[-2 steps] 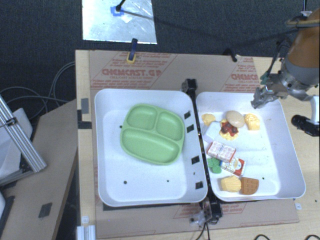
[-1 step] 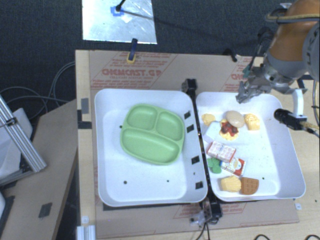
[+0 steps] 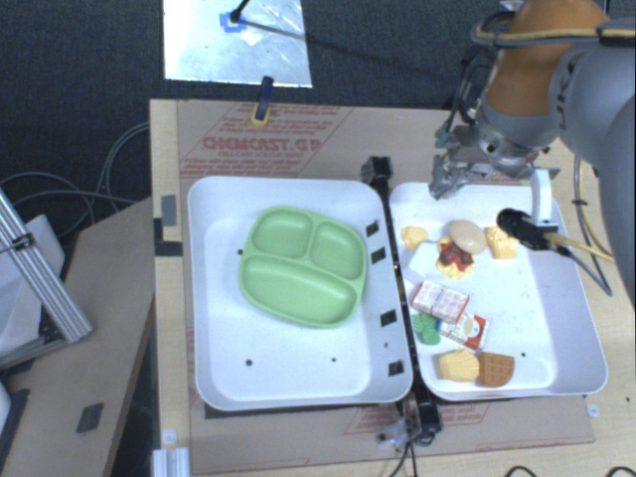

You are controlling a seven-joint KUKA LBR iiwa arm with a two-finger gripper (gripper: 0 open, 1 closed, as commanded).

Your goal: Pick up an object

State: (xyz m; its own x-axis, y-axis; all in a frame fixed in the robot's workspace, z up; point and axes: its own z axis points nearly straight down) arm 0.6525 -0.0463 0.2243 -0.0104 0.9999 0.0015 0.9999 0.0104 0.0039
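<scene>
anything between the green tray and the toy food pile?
In the camera view, the two bins' touching walls, with a black divider strip along them, lie between the green tray in the left bin and the toy food pile in the right bin.

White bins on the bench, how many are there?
2. The left bin holds a green divided plate; the right bin holds the small toy foods, under the pincer.

A green 3-compartment tray (image 3: 302, 265) lies in the middle of the left bin (image 3: 214, 366). Beyond the surface's (image 3: 179, 137) far edge sits a shiny foil sheet (image 3: 237, 30). Grey cables (image 3: 124, 152) trail off its left edge.
</scene>
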